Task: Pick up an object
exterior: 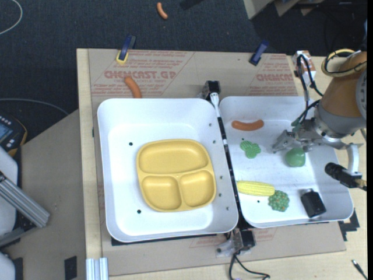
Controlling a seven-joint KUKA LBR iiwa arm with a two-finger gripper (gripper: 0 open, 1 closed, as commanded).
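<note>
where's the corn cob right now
In the camera view the corn cob lies in the right bin, near its front left, beside the broccoli piece and close to the wall it shares with the left bin.

Arm (344,98) bent downward, tool (294,143) hanging low

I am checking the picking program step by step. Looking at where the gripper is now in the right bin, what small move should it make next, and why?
Probably a short descent straight down. The gripper is just above the green pepper, near its upper edge, and nothing shows between its tips yet. The broccoli and sausage lie apart to the left, so lowering should not disturb them.
</note>
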